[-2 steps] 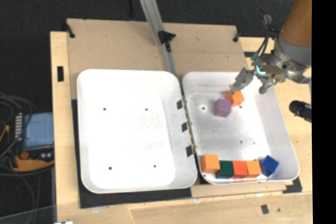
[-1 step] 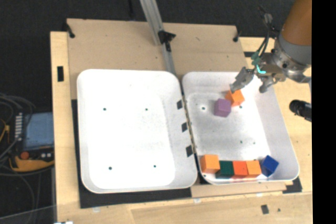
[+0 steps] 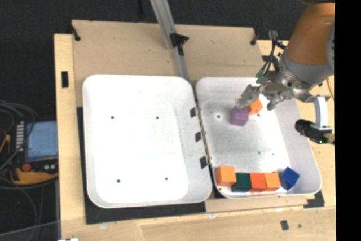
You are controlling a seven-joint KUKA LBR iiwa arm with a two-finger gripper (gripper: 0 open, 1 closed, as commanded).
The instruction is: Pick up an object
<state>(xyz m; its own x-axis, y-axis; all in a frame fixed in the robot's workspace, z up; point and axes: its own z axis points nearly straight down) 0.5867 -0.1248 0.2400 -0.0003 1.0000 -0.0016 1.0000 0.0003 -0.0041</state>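
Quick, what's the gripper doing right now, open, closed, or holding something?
Gripper: open, fingers spread over the right bin, an orange block between them, purple block beside. Grasp cannot be told.

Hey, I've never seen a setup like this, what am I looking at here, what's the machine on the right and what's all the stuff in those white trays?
One camera looks down at a slant on a wooden bench with two shallow white bins. The grey and orange shape at the right is a robot arm; its two-finger hand is low over the right bin. Just by the hand lie a purple block and a small orange block; I cannot tell whether it grips either one. Along that bin's near wall sits a row of blocks: orange, green, orange, orange, blue. The left bin shows only small dark dots. The job is to pick up one object.
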